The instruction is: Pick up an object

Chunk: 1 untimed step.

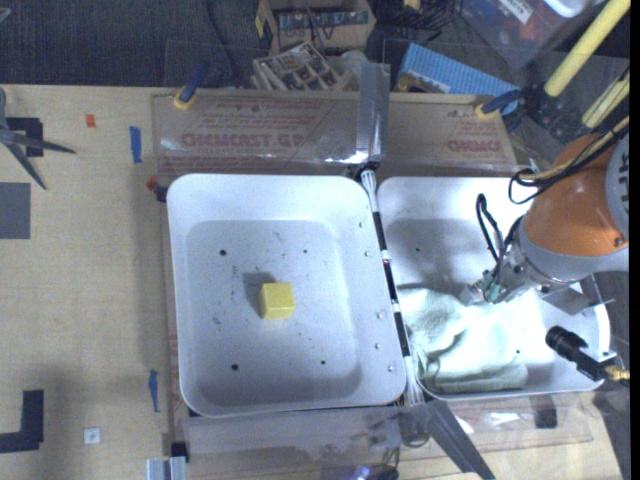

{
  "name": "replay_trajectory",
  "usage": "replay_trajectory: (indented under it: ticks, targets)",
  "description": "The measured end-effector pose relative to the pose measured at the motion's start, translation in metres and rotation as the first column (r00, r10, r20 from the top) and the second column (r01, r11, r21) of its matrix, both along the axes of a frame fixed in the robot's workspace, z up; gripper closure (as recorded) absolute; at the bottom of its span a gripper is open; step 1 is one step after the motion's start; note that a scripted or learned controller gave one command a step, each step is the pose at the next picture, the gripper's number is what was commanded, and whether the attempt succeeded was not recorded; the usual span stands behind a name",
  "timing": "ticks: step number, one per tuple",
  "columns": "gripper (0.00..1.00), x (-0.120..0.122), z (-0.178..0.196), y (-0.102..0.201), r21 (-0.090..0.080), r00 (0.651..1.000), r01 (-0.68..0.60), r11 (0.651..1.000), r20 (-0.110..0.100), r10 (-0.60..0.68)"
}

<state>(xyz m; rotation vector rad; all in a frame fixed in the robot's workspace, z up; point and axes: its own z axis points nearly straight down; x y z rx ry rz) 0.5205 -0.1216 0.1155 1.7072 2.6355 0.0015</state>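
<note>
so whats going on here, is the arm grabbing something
A grey and orange robot arm reaches in from the right over the right bin, with its gripper down at a crumpled pale cloth lying in that bin. Whether it has actually caught the cloth can't be told from this angle. A small yellow block sits alone near the middle of the left bin, well away from the arm.

two shallow white bins side by side on a wooden bench (80,298). yellow block (278,300) alone near the middle of the left bin (200,218). pale crumpled cloth (465,343) in the right bin (420,203), gripper (490,288) low at the cloth's upper edge.
</note>
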Motion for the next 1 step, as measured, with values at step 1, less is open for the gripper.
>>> replay_trajectory:
  ticks: [1]
  targets:
    - [1.0, -0.0361, 0.0693, 0.0457, -0.001, 0.982, -0.191, 0.982, 0.001, 0.191]
